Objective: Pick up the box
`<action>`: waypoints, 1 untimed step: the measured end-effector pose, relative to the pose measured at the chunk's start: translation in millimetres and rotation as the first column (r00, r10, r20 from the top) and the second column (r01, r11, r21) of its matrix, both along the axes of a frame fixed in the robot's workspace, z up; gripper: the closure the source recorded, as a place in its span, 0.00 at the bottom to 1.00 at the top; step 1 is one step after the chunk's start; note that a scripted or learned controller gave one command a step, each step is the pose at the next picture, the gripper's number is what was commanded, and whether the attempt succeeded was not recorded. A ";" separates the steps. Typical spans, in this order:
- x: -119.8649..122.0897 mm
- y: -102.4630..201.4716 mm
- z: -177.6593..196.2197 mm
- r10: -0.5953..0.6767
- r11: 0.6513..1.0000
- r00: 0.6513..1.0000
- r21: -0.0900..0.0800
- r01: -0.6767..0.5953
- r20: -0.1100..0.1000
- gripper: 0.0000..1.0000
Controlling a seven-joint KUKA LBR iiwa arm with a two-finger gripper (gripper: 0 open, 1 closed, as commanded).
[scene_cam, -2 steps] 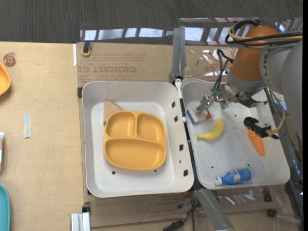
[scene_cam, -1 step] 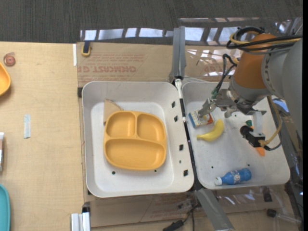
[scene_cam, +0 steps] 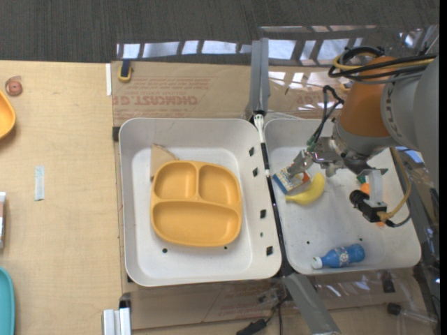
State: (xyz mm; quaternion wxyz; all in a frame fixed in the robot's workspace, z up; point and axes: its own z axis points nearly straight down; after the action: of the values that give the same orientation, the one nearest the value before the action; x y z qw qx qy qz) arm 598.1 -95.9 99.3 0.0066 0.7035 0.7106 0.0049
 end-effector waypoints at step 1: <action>4.8 -1.5 -0.8 0.006 1.000 1.000 0.003 -0.006 -0.006 0.00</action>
State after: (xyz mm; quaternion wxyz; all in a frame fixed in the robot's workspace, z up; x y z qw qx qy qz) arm 602.9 -97.4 98.5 0.0035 0.7016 0.7125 0.0039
